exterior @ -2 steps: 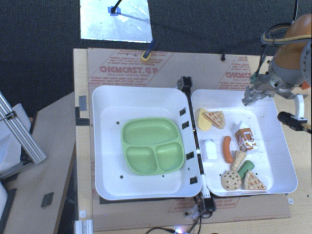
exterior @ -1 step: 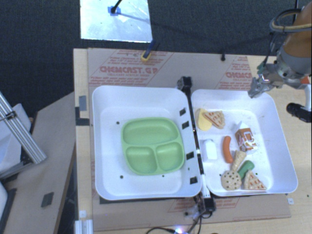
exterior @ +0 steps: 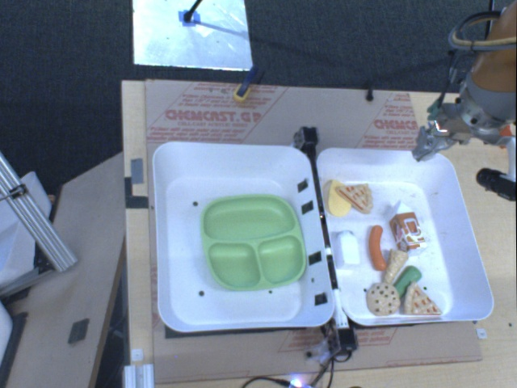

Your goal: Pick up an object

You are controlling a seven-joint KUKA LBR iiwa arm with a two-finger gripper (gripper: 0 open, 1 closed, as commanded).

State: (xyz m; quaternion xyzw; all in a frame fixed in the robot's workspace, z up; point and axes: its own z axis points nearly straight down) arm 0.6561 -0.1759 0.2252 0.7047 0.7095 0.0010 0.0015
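A: Camera view, looking down on both bins. Where is the gripper (exterior: 426, 148)?

B: At the upper right, hanging over the far right corner of the right bin (exterior: 467, 217), below the grey arm (exterior: 485, 95) with its orange band. Whether it is clenched or released, I cannot tell; it is too small and blurred. Nothing shows in its grasp.

A: And the things to pick?

B: All in the right bin, well apart from the gripper. A waffle wedge (exterior: 355, 195) lies over a yellow piece (exterior: 337, 204) near the bin's upper left. Below them sits a small white block (exterior: 349, 247). An orange-red sausage (exterior: 376, 247) lies lengthwise just right of it. A brown-and-white carton (exterior: 408, 229) stands to the sausage's right.

A: The near end?

B: A round cookie (exterior: 382, 298), a cone-like piece (exterior: 396, 264), a green item (exterior: 407, 277) and another wedge (exterior: 420, 301), crowded together, some touching.

A: The left bin?

B: The left bin (exterior: 178, 176) bears a green tray (exterior: 250, 241) with three compartments.
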